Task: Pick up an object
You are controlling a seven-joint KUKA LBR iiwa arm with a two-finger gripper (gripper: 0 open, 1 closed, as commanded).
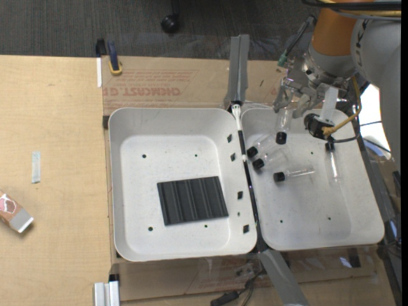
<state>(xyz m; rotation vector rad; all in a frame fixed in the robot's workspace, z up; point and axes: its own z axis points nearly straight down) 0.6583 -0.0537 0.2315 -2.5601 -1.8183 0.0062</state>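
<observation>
My gripper [307,110] hangs over the far end of the right bin [357,234], open, with nothing between its fingers. Below and just left of it lie several small clear tubes with black caps: one [280,137] near the left fingertip, two [255,158] by the bin's left wall, and one [293,173] lying flat near the middle. Another clear tube [332,161] lies under the right side of the gripper. A dark ribbed rectangular slab [192,200] lies flat in the left bin [127,139].
The two bins meet at a raised divider [245,171]. On the bench left of the bins lie a small grey strip [36,167] and a red-and-white packet [13,213]. A blue and yellow clamp [109,56] sits at the back left.
</observation>
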